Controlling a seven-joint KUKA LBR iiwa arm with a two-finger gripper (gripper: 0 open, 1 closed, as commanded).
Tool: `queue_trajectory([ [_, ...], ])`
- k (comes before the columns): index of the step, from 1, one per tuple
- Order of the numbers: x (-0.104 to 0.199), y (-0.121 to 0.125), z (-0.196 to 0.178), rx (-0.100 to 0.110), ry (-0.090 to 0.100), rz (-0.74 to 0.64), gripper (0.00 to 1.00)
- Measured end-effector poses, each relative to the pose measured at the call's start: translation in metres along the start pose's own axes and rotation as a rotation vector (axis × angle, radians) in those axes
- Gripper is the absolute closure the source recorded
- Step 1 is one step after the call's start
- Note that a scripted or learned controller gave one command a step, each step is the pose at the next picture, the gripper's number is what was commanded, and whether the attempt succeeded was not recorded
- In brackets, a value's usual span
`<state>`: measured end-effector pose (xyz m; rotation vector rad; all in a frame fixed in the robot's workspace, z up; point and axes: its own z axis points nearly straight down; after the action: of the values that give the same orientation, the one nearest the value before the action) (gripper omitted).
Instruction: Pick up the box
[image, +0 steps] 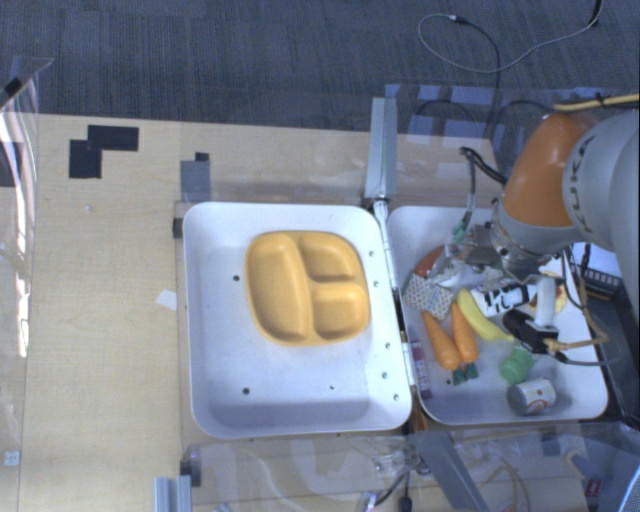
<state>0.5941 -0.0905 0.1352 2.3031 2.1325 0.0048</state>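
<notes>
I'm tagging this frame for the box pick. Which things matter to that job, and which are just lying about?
For the job: patterned box, likely the target, in the right bin; gripper over that bin.

Lying about: carrots, banana, green block, can, yellow divided tray in the left bin.

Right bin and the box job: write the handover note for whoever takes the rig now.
Gripper: low over the right bin, among the clutter. Whether its jaws are open or shut cannot be seen, so no grasp is confirmed.
Box: the patterned item at the bin's left side, beside the two carrots, looks like it. It lies in the bin.
Also there: banana, green piece, small can.
Left bin: holds the yellow divided tray.
Done: arm is over the bin.
Left: grasp the box, lift it.
</notes>
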Motion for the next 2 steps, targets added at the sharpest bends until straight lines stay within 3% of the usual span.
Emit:
queue_trajectory([
  [1,0.01,0.019,0.041,-0.013,0.003,0.085,0.0],
  [2,0.013,0.023,0.027,-0.024,0.008,0.083,1.0],
])
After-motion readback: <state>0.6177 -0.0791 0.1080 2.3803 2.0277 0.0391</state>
